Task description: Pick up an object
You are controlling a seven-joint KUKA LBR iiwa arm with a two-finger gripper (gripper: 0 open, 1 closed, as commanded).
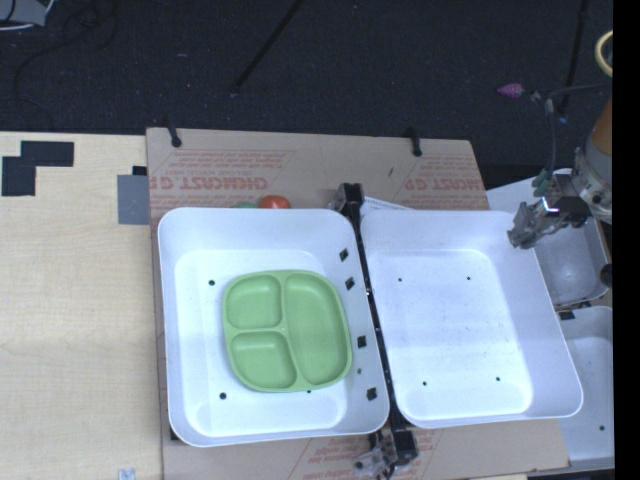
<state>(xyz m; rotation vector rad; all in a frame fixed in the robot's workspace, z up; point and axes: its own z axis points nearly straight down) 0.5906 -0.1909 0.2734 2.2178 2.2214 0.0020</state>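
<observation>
A light green plate (pixel 287 330) with three compartments lies flat in the middle of the left bin (pixel 190 268). A small red object (pixel 274 203) and a bit of green beside it peek over the far rim of that bin, lying on the cardboard behind it. My gripper (pixel 530 224) hangs at the far right corner of the right bin (pixel 470 318), just over its rim, well away from the plate. Nothing shows between its fingers, and its small dark shape does not reveal how they stand.
A black divider with clips (pixel 362 298) runs between the two bins. A cardboard sheet (pixel 300 168) lies under both. Pale wooden bench (pixel 70 318) extends to the left. A clear container (pixel 572 263) sits right of the right bin.
</observation>
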